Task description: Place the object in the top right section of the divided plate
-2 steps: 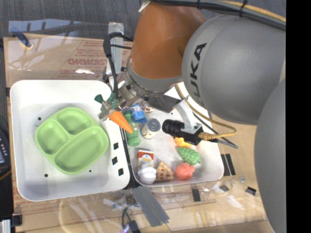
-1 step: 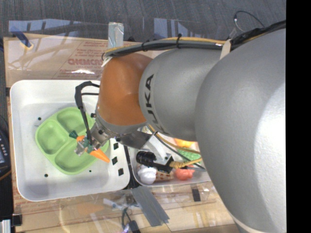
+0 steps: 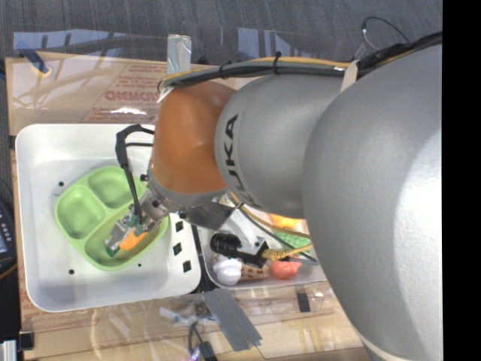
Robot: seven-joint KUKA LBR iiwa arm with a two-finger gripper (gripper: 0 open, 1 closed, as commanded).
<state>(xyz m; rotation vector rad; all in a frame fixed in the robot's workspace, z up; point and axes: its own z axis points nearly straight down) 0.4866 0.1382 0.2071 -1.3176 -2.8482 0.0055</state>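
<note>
Here your pincer (image 3: 122, 237) sits low over the green divided plate (image 3: 90, 209) in the left bin (image 3: 45, 277), above its near section. An orange object (image 3: 133, 240) lies right at its tip, though you cannot tell whether it is gripped.

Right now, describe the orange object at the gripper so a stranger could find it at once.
Start at the left shallow white bin, which holds a light green divided plate. In the plate's large lower section, at the tip of the grey arm's gripper, lies a small orange carrot-like object. It is the one orange thing on the green plate.
</note>
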